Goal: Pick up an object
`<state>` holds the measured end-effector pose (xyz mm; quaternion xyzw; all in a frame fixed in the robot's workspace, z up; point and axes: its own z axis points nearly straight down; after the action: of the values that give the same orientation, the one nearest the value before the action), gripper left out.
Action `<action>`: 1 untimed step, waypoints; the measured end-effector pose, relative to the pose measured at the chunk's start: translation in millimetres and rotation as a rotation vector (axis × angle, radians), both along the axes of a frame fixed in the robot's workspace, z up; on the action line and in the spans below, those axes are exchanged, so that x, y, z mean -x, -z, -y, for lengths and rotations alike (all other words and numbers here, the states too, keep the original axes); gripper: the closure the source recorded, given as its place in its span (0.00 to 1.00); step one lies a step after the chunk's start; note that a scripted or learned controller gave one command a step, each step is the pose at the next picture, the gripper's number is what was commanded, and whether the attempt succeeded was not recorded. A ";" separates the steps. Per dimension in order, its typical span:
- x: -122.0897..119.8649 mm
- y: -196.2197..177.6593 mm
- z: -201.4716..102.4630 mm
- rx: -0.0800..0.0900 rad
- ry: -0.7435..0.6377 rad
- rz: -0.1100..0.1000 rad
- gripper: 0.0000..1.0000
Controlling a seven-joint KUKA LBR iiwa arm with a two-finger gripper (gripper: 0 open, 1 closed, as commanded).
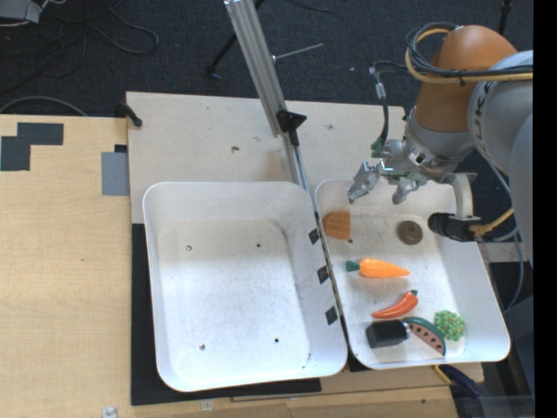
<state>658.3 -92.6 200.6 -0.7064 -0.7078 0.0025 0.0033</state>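
My gripper (381, 186) hangs over the far end of the right bin (487, 307), fingers spread open with nothing between them. Just below and left of it lies a brown block (337, 225) by the bin's left wall. A small brown round piece (410, 231) sits below the right finger. Further down the bin lie an orange carrot (381, 269), a red chili pepper (397, 305), a black block (386, 333), a watermelon slice (427, 334) and a green broccoli piece (449, 324).
The left bin (228, 286) lies beside the right one, split by a wall with black clips (320, 273). A slanted metal rail (264, 75) rises behind the bins. The arm's cables and orange band (466, 55) hang at the upper right.
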 end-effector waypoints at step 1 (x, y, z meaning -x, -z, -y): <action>-1.0 -3.3 -0.1 0.001 -0.002 0.005 0.00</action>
<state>659.4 -92.5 203.9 -0.7059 -0.7083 0.0010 0.0012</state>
